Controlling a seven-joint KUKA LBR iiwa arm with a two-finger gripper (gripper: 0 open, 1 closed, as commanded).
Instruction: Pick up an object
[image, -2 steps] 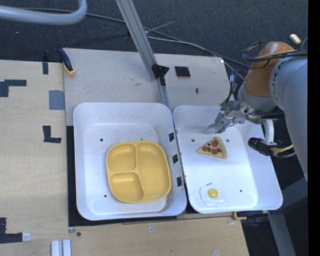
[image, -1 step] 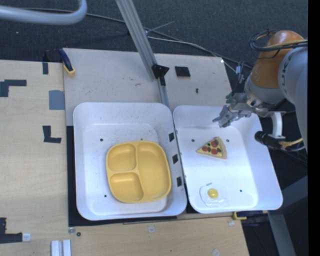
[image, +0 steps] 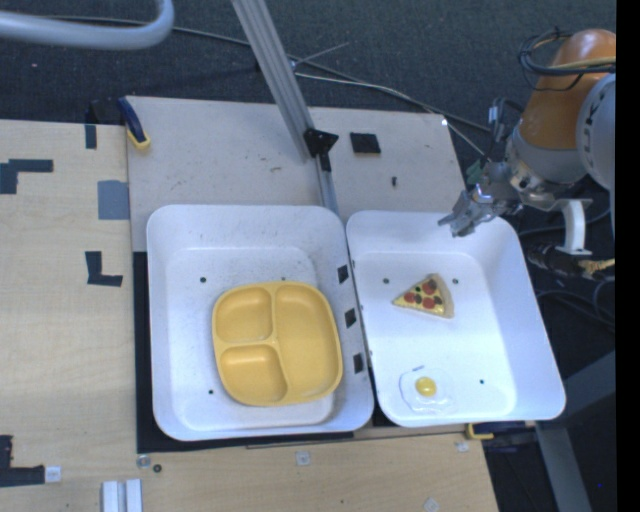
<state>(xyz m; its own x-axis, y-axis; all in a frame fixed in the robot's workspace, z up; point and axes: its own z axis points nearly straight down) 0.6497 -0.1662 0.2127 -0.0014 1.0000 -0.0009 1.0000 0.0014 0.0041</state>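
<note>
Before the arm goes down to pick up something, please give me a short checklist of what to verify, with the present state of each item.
1. A target is there: ok. A pizza slice toy and a fried egg toy lie in the right bin.
2. Targets lie apart from each other: ok, bare bin floor shows between them.
3. Gripper is above a target: not ok. It hangs over the bin's far rim, away from both toys.
4. Gripper carries nothing: cannot tell, it is too small and blurred.
5. Left bin content stays out of the path: ok. The yellow divided plate sits only there.
</note>
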